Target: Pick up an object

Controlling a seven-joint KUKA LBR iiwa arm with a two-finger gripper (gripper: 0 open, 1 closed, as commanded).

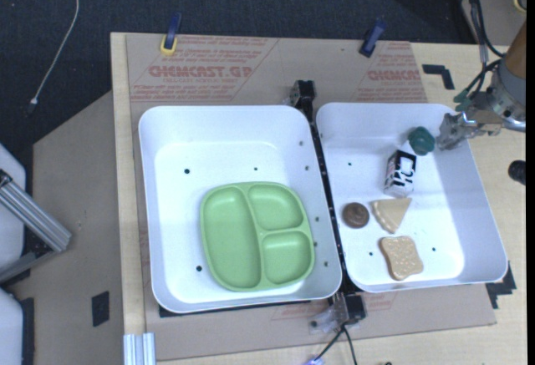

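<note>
Although the task names no particular thing, the nearest candidate is the small green ball (420,139), lying in the upper right of the right bin (476,213), just beside the pincer (456,131). The pincer sits at the right of the frame, over the bin's far rim, and whether it is open or closed cannot be told from this angle; nothing shows between its tips.

Below the ball lies a black-and-white carton (401,170), tipped on its side near the bin's middle. Lower down sit a brown disc (356,215), a pale wedge (392,212) and a slice of toast (401,256), all looking like toy food and lying near one another toward the lower part of the bin. The left bin (167,188) holds a green divided plate (255,235).

The ball looks light and smooth, so it will likely roll away if nudged off-centre; taking it squarely across its widest part seems best. The carton should be light too, fairly stiff, with flat sides that give a surer hold across its narrow width. The wedge and toast lie flat and thin, probably hard to get under, and the closeness of the bin wall may crowd any approach to the ball.
</note>
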